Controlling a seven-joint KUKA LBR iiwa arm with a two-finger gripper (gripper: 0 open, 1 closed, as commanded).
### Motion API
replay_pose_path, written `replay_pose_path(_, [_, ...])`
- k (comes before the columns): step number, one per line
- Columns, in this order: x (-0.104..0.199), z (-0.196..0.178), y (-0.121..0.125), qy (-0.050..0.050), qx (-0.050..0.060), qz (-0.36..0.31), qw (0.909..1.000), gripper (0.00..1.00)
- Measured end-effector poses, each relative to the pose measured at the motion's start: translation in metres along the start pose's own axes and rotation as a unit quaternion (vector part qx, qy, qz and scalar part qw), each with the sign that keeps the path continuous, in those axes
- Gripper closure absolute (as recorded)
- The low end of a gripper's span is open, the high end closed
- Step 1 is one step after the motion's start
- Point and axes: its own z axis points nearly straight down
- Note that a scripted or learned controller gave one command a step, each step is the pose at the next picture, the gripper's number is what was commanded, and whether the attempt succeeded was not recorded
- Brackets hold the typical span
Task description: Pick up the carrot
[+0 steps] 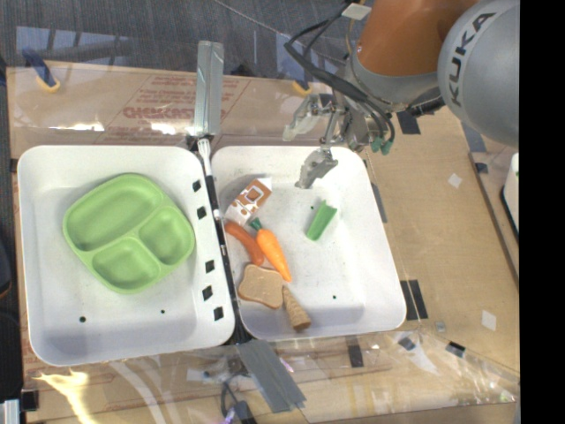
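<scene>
The carrot (pixel 273 249) is orange with a green top. It lies slanted in the left part of the right bin (pixel 353 276), touching a reddish sausage (pixel 241 238) on its left. My gripper (pixel 308 145) hangs over the far edge of that bin, well above and behind the carrot. Its fingers (pixel 315 168) stand open with nothing between them.
Around the carrot lie a bread slice (pixel 261 286), a cone (pixel 296 310), a green block (pixel 321 221) and a small carton (pixel 251 199). The left bin (pixel 44 307) holds a green divided plate (pixel 129 230). A metal divider (pixel 208 87) stands behind the bins.
</scene>
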Motion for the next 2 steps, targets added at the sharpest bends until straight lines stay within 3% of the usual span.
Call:
replay_pose_path(1, [-0.013,0.192,-0.006,-0.002,-0.001,-0.081,0.9967,0.0])
replay_pose_path(2, [-0.019,0.192,-0.066,-0.002,0.0,0.035,0.9994,0.0])
